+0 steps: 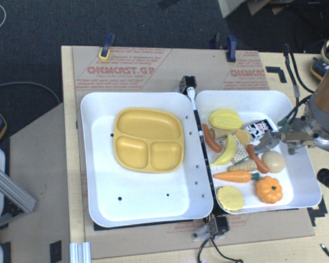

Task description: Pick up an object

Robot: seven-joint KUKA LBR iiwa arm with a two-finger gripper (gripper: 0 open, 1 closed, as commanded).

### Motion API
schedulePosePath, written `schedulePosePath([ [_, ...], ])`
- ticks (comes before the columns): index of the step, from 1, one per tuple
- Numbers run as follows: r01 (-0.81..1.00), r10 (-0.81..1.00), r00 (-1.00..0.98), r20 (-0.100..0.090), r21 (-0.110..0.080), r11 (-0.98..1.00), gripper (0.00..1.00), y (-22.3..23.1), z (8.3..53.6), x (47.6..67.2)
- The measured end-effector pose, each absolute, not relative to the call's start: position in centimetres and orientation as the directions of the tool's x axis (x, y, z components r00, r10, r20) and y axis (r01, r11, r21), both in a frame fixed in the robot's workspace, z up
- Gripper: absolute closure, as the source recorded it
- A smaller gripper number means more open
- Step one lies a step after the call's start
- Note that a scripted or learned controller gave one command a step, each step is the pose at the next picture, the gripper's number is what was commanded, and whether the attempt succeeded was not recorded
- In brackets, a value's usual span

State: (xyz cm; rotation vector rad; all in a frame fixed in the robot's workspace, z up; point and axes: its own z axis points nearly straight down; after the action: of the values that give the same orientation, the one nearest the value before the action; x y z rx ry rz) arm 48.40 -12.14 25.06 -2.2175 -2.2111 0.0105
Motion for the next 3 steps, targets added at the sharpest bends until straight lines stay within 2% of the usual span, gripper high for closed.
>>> schedulePosePath([
  [1,1.0,1.0,0.0,0.0,0.0,0.0,0.0,-12.1,25.6,48.6],
  [3,1.0,1.0,0.001,0.002,-0.006,-0.001,0.0,-11.3,15.9,49.1],
])
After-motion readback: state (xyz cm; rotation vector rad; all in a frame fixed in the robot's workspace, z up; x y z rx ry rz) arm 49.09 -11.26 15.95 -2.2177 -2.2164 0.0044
